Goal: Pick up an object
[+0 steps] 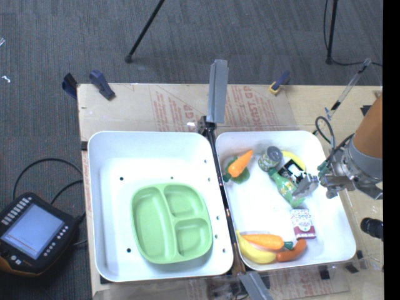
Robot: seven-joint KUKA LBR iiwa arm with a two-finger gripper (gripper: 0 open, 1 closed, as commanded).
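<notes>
The pick looks barely begun, as I judge it; no object is off the floor of its bin, so the grasp and the lift are both left to do.

Two white bins stand side by side; the left bin (103,167) bears one green divided tray (172,222); the right bin (340,230) bears all the loose objects.

One arm reaches in from the right, and its gripper (304,183) sits low over the upper middle of the right bin, just at a green bottle (285,186); whether it is wide or narrow I cannot tell.

The likely object, by its nearness, is that bottle, touching or nearly touching the tool.

Counted in the right bin: one banana (257,252); three carrots (239,163), one at the upper left and two at the lower edge on the banana; one bottle; one can (270,158); one small red-and-white box (302,224); one yellow piece (294,160) behind the gripper, too hidden to name.
</notes>
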